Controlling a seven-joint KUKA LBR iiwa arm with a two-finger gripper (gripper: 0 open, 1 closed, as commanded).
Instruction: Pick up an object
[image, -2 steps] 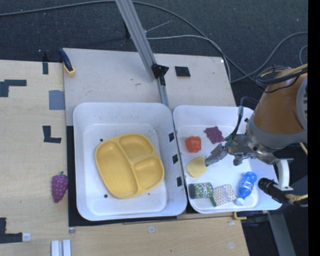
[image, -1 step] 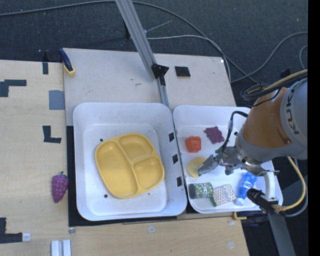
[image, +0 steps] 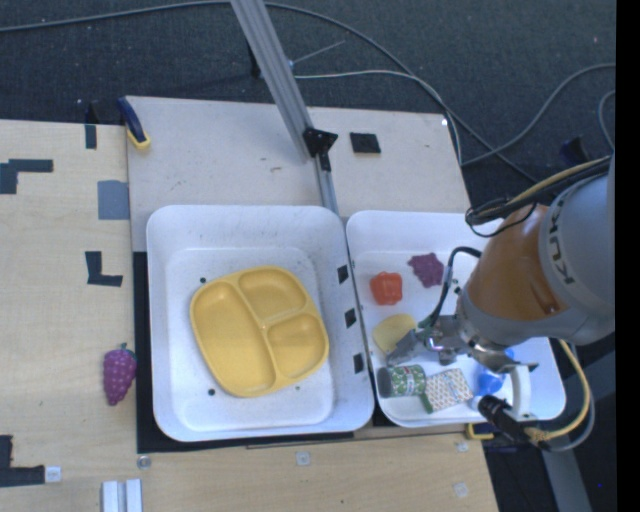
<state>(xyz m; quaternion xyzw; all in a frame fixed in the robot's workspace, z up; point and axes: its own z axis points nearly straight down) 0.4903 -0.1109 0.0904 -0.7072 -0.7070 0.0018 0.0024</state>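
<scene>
Fingers' state cannot be told; gripper (image: 432, 345) low in right bin (image: 455, 225), arm (image: 540, 270) entering from 3 o'clock. Yellow divided tray (image: 260, 328) in left bin (image: 240, 225), long axis 11-to-5. Right bin: green-white packet (image: 407, 381) at gripper's 7 o'clock, yellow piece (image: 392, 328), orange-red piece (image: 387, 289), purple piece (image: 426, 267). Purple grapes (image: 118, 373) on bench at 9 o'clock.

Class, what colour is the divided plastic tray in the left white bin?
Yellow: the three-compartment plastic tray, seen best in the camera view.
</scene>
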